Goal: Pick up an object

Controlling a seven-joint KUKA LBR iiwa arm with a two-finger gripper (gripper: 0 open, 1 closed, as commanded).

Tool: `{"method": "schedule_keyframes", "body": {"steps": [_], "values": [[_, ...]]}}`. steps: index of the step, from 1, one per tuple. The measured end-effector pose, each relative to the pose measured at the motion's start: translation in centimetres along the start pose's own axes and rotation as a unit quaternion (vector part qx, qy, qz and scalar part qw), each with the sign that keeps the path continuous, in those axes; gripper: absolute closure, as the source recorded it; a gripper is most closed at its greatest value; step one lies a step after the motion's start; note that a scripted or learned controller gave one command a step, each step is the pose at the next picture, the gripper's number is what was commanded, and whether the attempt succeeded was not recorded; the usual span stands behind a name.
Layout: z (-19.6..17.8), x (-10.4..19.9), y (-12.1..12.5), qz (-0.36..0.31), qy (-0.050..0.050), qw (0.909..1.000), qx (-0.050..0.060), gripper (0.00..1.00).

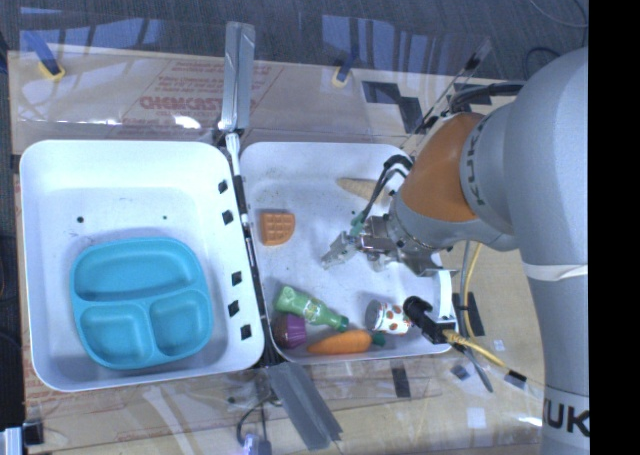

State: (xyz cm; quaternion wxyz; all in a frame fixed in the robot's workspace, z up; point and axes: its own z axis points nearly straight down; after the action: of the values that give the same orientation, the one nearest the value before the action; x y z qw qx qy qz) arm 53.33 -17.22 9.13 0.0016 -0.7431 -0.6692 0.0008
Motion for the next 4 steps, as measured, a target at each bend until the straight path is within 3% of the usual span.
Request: {"method": "schedule_keyframes", "body": {"steps": [1, 2, 3, 4], "values": [[-2.8, -1.1, 12.6, -0.027, -0.001, 0.9996, -0.002, 0.0], [-1.5, -1.9, 9.3, -0.111, -0.006, 0.9937, -0.014, 0.0], [-0.2, -1.3, 12.6, -0.091, -0.001, 0.9958, -0.001, 0.0], [0.0, 2.0, 1.1, -0.213, 0.0, 0.977, 0.0, 0.0]]}}
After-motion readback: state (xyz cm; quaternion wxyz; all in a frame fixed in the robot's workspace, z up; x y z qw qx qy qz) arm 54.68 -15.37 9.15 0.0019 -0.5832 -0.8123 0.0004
